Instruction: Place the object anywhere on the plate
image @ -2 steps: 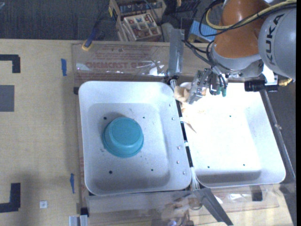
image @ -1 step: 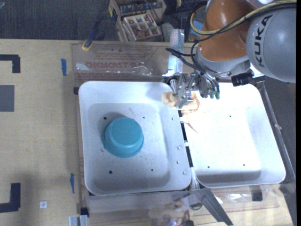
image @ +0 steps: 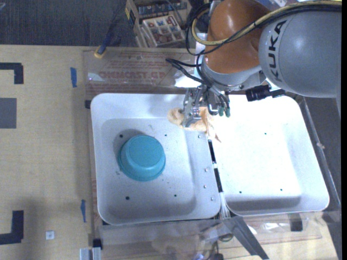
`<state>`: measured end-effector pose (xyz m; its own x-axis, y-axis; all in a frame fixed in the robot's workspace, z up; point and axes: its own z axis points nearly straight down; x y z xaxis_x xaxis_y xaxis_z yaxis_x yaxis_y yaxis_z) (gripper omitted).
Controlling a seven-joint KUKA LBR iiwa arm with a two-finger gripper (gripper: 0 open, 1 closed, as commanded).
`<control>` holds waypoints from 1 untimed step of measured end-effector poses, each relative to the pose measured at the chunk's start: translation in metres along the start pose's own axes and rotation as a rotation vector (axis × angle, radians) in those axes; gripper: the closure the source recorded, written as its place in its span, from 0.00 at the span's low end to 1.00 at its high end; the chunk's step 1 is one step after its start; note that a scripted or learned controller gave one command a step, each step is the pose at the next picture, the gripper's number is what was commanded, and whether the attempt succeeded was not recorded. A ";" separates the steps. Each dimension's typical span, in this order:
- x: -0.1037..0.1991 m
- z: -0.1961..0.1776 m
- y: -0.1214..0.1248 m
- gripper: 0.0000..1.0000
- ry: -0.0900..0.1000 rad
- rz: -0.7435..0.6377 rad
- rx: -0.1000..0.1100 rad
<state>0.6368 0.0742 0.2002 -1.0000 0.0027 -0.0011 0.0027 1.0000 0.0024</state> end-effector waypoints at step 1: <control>0.008 -0.003 0.056 1.00 -0.003 0.002 0.000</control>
